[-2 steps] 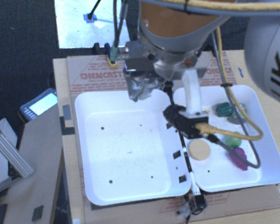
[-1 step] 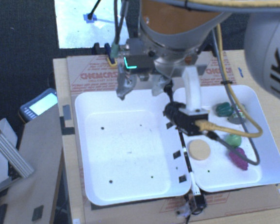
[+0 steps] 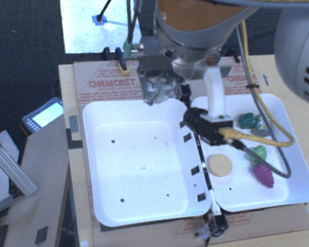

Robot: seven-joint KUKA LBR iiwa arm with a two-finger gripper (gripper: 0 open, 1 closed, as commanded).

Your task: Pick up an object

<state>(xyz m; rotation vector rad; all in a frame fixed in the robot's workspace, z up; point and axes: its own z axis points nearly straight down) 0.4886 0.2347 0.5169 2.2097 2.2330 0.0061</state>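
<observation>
Your gripper (image 3: 159,88) hangs over the back rim of the left bin (image 3: 142,169). It's blurred metal, so you can't tell if the claw is spread or pressed together. The pickable things sit in the right bin (image 3: 241,196). The magenta lump (image 3: 264,175) is bumpy and berry-like, its long axis slanting from back-left to front-right. The tan disc (image 3: 220,165) is flat, round and matte, near the divider. The green piece (image 3: 258,152) is glossy, just behind the lump. The teal piece (image 3: 246,120) lies toward the back.
</observation>
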